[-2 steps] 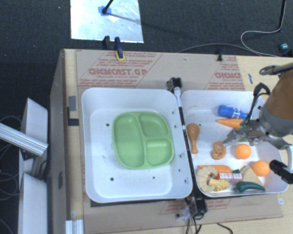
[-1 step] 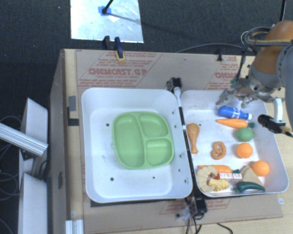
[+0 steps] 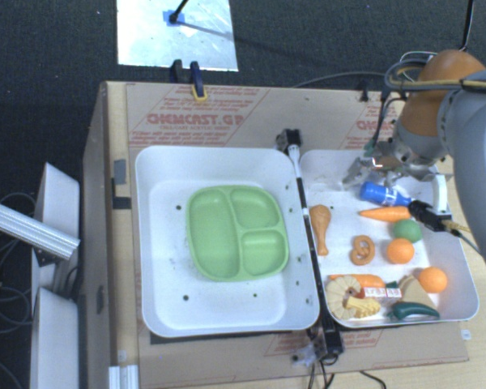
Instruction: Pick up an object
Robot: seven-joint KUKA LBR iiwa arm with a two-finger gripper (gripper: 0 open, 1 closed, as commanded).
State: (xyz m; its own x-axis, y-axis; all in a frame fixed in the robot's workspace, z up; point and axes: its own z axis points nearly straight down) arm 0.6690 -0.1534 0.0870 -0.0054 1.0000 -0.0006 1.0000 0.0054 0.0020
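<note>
The grey arm with the orange band [image 3: 437,87] reaches in from the right and hangs over the far end of the right-hand shallow white bin [image 3: 334,168]. Its two-finger gripper [image 3: 378,167] sits low above the bin floor, just beside a small blue cylindrical toy [image 3: 381,192]. Whether the jaws stand apart or together cannot be told from this view; the metal parts blur into each other. Nothing is seen between them.

The step in hand appears to be the approach: the tool is positioned over a candidate object but no grasp is evident.

Candidate objects all lie in the right bin. Next to the blue toy lies an orange plastic carrot [image 3: 384,213]. Nearer the front are a green ball [image 3: 407,230], two orange balls [image 3: 400,251] and [image 3: 432,279], a brown pretzel-shaped toy [image 3: 361,250] and a tan plastic drumstick [image 3: 319,225] by the bin's left wall. A pile of mixed toy food [image 3: 364,294] occupies the front corner. The left-hand white bin [image 3: 158,209] carries a light green compartment tray [image 3: 236,232].

The next move likely calls for centring over the blue toy, descending until the jaws straddle it, then closing and lifting. The carrot lies close, so a small offset risks a nudge instead of a grip.
</note>
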